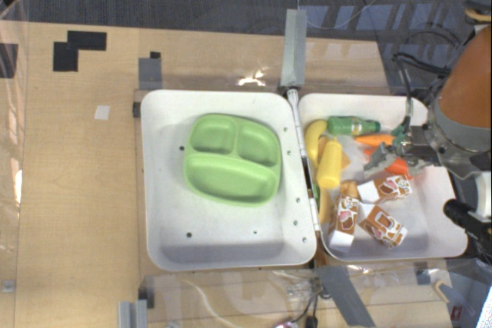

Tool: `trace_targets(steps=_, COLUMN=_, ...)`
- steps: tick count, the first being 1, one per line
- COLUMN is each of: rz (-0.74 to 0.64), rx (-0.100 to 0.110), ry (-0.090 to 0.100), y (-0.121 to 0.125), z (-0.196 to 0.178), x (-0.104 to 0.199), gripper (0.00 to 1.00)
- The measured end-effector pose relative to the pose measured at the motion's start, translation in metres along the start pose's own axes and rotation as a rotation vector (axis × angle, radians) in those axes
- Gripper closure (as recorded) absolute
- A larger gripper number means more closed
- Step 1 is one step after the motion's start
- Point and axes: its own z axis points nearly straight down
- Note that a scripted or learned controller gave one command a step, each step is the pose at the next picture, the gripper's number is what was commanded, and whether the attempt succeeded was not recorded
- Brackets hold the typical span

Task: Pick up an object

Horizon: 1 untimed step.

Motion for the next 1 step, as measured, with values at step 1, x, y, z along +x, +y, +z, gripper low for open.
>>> trace_targets(steps=1, rz=0.13, rx=0.002, ry=0.001, y=0.0718, z=0.0998, x=-0.0501, gripper=0.0)
